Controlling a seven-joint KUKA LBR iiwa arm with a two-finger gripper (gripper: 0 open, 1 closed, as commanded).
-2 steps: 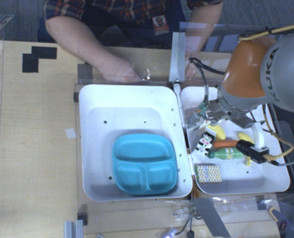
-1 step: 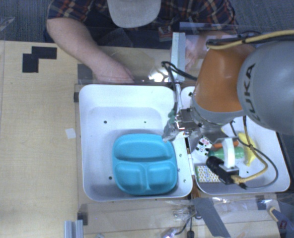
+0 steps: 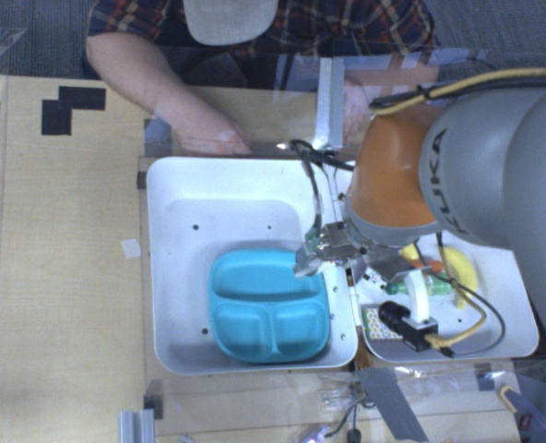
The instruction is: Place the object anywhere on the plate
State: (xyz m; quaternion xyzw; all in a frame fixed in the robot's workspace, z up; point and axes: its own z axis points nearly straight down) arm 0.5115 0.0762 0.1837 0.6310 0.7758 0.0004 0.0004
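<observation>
Tool (image 3: 314,255) hangs at the right rim of the blue divided plate (image 3: 266,307) in the left bin (image 3: 176,247); its opening cannot be told.

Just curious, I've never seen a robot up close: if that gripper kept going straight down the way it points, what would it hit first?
Most likely the blue plastic divided plate in the left white bin. The gripper sits over the plate's upper right rim, near the wall between the bins, so it may catch the rim; depth is hard to judge from above.
</observation>
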